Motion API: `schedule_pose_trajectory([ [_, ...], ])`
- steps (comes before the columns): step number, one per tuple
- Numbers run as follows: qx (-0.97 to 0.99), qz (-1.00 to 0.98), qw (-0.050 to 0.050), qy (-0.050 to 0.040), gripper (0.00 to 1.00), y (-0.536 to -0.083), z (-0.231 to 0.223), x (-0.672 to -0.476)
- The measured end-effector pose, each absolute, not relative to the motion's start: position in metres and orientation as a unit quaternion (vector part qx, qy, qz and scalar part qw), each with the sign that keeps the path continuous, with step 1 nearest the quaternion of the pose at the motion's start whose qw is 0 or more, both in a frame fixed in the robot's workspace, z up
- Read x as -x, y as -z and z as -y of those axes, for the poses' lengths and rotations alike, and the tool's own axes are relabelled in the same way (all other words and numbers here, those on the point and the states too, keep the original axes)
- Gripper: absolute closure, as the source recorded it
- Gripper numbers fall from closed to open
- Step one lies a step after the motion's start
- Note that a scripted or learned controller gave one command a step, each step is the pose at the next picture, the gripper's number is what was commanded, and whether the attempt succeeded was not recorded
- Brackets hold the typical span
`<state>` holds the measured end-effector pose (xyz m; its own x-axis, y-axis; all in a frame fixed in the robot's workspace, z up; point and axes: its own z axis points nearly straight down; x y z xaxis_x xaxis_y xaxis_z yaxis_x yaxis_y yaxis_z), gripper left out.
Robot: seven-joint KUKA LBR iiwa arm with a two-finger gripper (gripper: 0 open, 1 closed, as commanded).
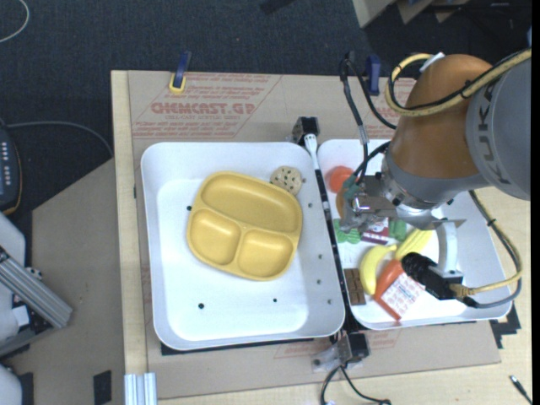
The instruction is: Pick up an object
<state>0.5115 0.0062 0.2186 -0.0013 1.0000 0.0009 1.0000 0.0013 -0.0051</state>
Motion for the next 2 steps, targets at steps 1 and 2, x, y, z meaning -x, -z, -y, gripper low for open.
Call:
schedule_pose_trajectory([
  [1, 0.708, 0.707, 0.002, -0.0005, 1.00, -0.2327, -0.0056, -0.4962],
  [2, 0.707, 0.707, 0.002, -0.0007, 1.00, -0.2304, -0.0093, -0.4958],
])
